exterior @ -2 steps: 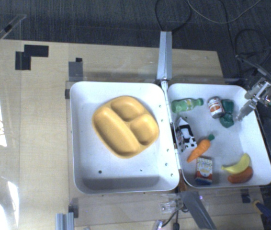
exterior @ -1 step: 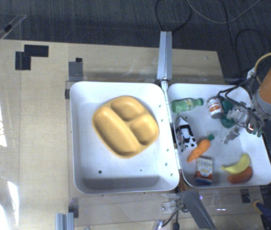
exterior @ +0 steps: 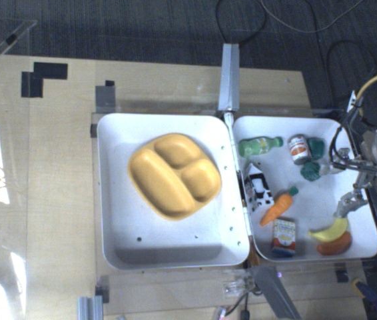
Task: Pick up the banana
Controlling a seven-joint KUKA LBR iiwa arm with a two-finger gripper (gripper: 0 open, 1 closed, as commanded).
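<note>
One pincer hung just above the banana in the right bin's near corner, finger spacing impossible to tell, apparently mid-approach; next it needed a short descent and closing.

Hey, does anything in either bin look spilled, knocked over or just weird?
Nothing looks spilled or broken. The oddest thing is the large yellow three-lobed object alone in the left bin. In the right bin, the green bottle and the can lie on their sides, and the banana rests against an orange-red fruit.
</note>
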